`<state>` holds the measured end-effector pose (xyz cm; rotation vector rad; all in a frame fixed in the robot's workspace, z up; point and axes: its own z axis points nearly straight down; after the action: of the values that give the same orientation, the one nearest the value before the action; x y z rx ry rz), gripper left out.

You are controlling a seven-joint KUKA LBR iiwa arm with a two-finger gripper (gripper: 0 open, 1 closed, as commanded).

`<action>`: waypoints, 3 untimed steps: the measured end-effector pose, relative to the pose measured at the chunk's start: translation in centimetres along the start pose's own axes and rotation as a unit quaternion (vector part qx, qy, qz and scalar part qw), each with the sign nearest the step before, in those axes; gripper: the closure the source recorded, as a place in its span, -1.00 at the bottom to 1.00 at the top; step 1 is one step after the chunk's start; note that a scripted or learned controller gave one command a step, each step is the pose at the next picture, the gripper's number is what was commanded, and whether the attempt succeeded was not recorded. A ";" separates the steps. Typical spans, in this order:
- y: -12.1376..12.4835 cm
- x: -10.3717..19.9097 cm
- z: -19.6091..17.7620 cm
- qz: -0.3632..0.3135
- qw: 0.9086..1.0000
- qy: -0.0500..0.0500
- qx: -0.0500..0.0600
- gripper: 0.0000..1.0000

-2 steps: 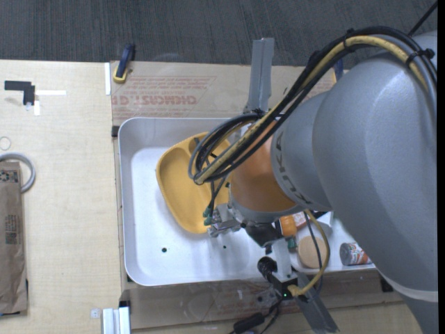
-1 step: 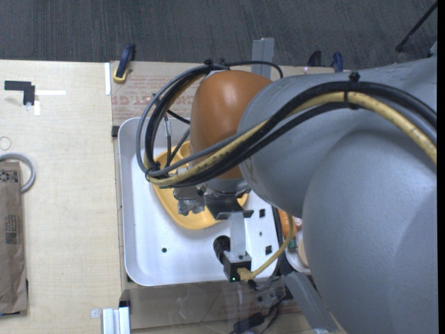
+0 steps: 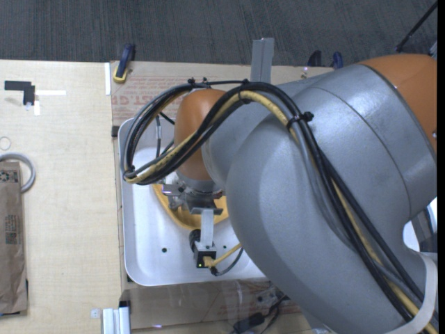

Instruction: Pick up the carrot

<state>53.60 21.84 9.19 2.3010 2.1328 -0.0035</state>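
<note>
The grey arm with its orange band [image 3: 198,113] reaches in from the right and hangs over the white bin [image 3: 142,256], covering most of it. My gripper [image 3: 197,204] points straight down into the middle of the bin, seen from above, with its lower end hidden by the wrist. Under it lies a yellow curved object [image 3: 169,211], whose edges show on both sides of the gripper. Black and yellow cables [image 3: 149,169] loop around the wrist. Nothing orange and carrot-shaped can be made out on the bare bin floor.
On the light wooden bench [image 3: 62,158] to the left lie a brown paper bag [image 3: 10,242] and a small black bracket [image 3: 21,89]. A blue and yellow tool [image 3: 124,62] sits at the back edge, near a grey post [image 3: 262,51].
</note>
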 end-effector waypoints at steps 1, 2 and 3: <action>-4.5 -0.5 -7.4 -0.030 1.000 0.000 0.002 1.00; -4.5 -0.5 -7.4 -0.031 1.000 0.000 0.002 -1.00; -5.3 -8.4 -2.6 -0.074 0.997 0.001 0.003 -1.00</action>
<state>47.65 13.92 11.81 2.1411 2.3010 -0.0091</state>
